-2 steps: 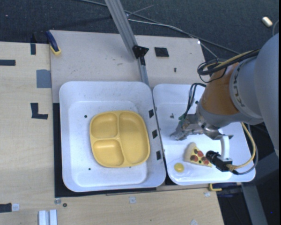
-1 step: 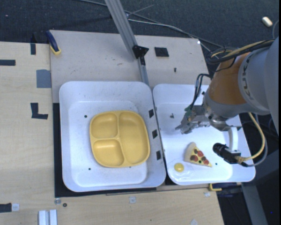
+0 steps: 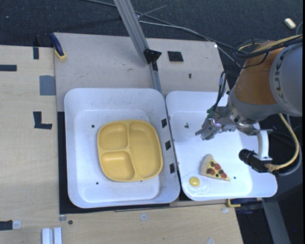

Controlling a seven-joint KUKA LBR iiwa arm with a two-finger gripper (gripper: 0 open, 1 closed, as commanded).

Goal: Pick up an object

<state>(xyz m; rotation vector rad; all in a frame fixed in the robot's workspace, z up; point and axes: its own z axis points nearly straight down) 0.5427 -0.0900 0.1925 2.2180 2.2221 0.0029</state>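
Pale worktop (image 3: 107,67) is taken up by two white bins. A yellow divided plate (image 3: 129,150) is seen in the left bin (image 3: 79,136). Over the right bin (image 3: 188,111) the tool (image 3: 207,130) is held with nothing gripped, its fingers apart. Near that bin's front edge a pizza slice toy (image 3: 214,168) and a fried egg toy (image 3: 194,182) are laid.
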